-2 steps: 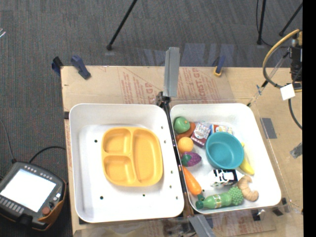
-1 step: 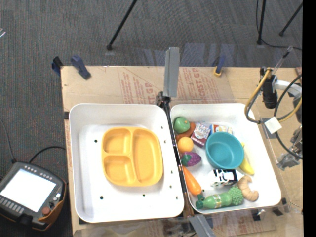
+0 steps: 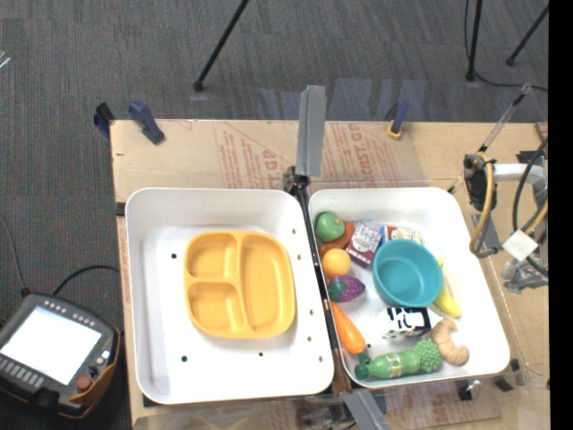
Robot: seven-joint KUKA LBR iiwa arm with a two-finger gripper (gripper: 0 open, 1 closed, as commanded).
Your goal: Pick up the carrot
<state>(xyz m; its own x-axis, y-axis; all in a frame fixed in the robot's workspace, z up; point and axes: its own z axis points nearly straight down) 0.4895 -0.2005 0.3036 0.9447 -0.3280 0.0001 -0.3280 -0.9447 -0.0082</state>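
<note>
Nearest the camera, a green toy bottle point(image 3: 392, 365) lies along the front wall of the right bin point(image 3: 479, 271), with a knobbly tan piece point(image 3: 451, 342) beside it at the front right corner. Just behind the bottle's neck, the carrot point(image 3: 347, 328) lies at a slant close against the bin's left wall, its right side facing a patch of bare white floor and a black-and-white packet point(image 3: 408, 319). A purple eggplant point(image 3: 347, 288) sits just beyond the carrot's far end, then an orange point(image 3: 336, 262) and a green fruit point(image 3: 329, 227) in a line up the same wall. A teal bowl point(image 3: 407, 273) fills the bin's middle, a banana point(image 3: 448, 302) at its right rim. In the left bin point(image 3: 148, 240), a yellow divided plate point(image 3: 240, 283) rests with open floor all round. A grey post point(image 3: 311, 137) rises at the far end of the seam between the bins. Whether the gripper is spread or closed cannot be told.
</note>
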